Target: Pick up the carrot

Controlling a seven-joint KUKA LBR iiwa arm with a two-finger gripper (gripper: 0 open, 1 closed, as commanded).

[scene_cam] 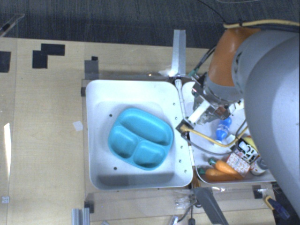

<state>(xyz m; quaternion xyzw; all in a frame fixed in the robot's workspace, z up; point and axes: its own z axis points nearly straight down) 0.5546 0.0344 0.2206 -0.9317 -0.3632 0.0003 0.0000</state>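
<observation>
Carrot (220, 173) lying along the right bin's (201, 176) near edge, beside a small box (236, 162). Hovering above, toward that bin's left wall: end effector (206, 112), finger spread impossible to tell. Approach step pending; needing descent toward near edge.
</observation>
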